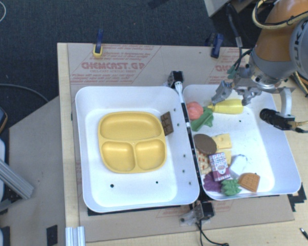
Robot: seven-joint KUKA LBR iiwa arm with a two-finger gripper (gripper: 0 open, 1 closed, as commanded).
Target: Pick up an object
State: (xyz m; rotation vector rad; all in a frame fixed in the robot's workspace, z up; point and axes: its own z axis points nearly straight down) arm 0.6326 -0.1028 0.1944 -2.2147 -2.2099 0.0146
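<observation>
- My arm point(285, 32) is a rounded grey shell with a broad orange band above the wrist.
- A yellow cable loops beside it.
- The pincer point(237, 92) looks like grey metal, possibly two-fingered.

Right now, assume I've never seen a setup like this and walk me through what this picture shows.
This is one camera fixed above a bench, looking down at a slant. The grey and orange machine at upper right is a robot arm, and its gripper is its two-finger hand. On the bench sit two shallow white bins. The left bin contains a yellow divided plate and a small brown chocolate bar. The right bin contains toy food: a yellow corn cob, a pink-red ball, a cheese slice, a waffle and broccoli. The gripper is just above the corn cob; I cannot tell whether it holds anything.
</observation>
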